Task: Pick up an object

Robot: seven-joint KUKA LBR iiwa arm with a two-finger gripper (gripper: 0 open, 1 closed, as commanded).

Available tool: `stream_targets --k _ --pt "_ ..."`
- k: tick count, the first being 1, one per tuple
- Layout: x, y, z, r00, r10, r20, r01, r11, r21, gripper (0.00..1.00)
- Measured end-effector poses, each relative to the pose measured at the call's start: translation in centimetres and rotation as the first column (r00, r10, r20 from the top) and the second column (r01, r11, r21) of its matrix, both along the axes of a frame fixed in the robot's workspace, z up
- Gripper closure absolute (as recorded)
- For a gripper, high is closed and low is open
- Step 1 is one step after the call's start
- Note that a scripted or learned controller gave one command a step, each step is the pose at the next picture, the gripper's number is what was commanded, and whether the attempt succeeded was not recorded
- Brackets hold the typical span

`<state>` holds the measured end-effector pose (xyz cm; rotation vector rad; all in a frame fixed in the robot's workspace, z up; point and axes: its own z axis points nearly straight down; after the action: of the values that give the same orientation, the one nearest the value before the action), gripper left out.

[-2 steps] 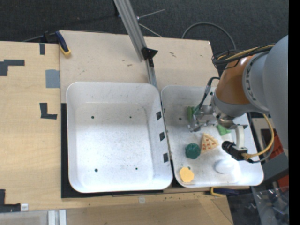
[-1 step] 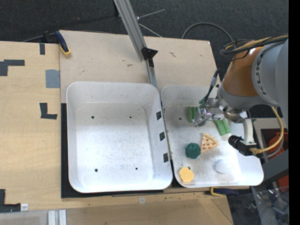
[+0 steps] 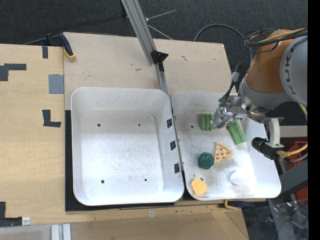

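The jaws cannot be made out clearly, so their state cannot be told. The two-finger metal gripper (image 3: 223, 115) is seen low over the right shallow white bin (image 3: 260, 184), between a ribbed green block (image 3: 205, 122) and a slanted green cylinder (image 3: 237, 133). Nearer the front of that bin lie a yellow waffle-patterned wedge (image 3: 223, 152), a dark green round lump (image 3: 205, 160), a yellow-orange round piece (image 3: 199, 186) and a white rounded object (image 3: 238, 176). The left shallow white bin (image 3: 80, 134) is seen alongside.

A robotics lab — plywood bench (image 3: 120, 59), taped markers (image 3: 56, 83), mounted pole (image 3: 140, 21), loose cables (image 3: 210, 31).
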<state>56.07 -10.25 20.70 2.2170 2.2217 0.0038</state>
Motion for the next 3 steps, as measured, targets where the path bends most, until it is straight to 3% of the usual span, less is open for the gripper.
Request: stream_targets --k 2,3 --pt "0.4 0.7 9.0 1.0 0.0 0.0 0.0 1.0 -0.001 1.0" --pt "2.1 5.7 7.8 1.0 0.004 -0.006 -0.004 1.0 0.001 1.0"
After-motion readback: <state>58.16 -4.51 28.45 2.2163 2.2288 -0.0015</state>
